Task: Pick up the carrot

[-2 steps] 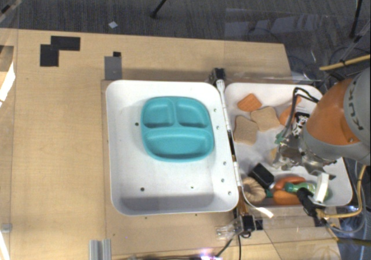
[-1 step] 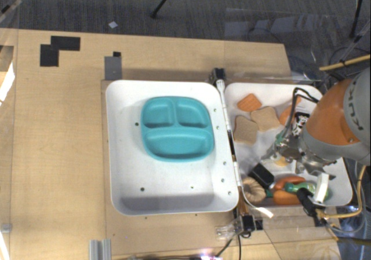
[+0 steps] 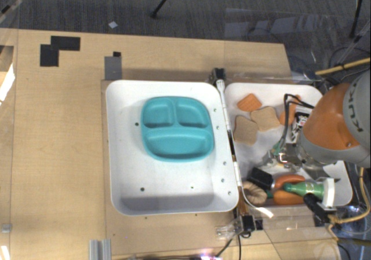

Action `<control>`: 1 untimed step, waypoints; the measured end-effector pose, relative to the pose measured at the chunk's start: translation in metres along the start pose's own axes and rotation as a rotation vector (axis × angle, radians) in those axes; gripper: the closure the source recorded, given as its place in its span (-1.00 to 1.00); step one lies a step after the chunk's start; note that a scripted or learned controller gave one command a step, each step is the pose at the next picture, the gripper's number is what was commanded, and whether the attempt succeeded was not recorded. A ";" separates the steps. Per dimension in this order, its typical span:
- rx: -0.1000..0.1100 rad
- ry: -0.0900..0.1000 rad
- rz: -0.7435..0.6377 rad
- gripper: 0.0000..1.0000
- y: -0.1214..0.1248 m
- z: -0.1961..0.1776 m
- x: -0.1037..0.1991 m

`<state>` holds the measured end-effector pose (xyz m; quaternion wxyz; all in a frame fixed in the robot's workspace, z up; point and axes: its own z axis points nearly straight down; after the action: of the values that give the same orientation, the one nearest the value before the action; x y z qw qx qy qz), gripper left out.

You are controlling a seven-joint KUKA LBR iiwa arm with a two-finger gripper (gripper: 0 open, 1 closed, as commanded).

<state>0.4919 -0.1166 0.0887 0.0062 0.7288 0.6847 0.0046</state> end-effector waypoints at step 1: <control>-0.003 -0.004 -0.135 -1.00 0.001 0.000 0.005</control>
<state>0.4930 -0.1119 0.0890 0.0091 0.6809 0.7323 0.0040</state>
